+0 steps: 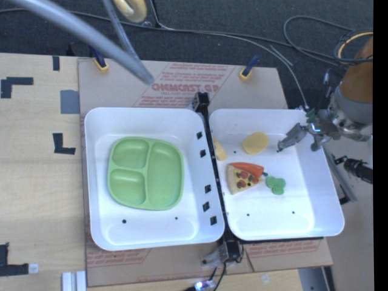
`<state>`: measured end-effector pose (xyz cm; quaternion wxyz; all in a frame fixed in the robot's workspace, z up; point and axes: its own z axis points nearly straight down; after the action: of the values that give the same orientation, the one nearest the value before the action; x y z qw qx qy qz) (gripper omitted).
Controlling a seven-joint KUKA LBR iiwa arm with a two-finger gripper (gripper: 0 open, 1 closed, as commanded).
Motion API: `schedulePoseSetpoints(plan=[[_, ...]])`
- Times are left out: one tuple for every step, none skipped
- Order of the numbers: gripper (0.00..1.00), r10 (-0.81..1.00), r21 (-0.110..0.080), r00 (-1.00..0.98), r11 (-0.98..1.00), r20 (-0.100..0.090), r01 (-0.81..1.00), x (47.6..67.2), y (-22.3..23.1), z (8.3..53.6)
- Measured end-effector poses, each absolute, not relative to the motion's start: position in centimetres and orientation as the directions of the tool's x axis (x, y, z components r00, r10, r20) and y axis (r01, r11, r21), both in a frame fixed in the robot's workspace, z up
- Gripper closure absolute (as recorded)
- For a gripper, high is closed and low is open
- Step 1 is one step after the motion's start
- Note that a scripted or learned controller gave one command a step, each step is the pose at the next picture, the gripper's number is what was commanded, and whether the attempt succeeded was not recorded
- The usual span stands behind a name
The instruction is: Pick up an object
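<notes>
The gripper (pixel 301 137) hangs with its fingers apart and nothing between them over the upper right part of the right bin (pixel 315 220), just right of the yellow piece (pixel 255 142). That piece is the nearest candidate, but a descent from here may close on bare floor or knock it aside. Below it the carrot (pixel 247 168), pizza slice (pixel 242 179) and broccoli (pixel 276 185) crowd together, inviting a glancing grasp, while the green plate (pixel 146 173) lies well left in the other bin.
</notes>
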<state>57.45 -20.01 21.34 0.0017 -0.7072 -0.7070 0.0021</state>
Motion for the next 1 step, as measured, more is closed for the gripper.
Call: schedulePoseSetpoints(plan=[[0.00, 1.000, -0.006, -0.001, 0.001, 0.000, 1.000, 56.71, -19.59, 15.21]])
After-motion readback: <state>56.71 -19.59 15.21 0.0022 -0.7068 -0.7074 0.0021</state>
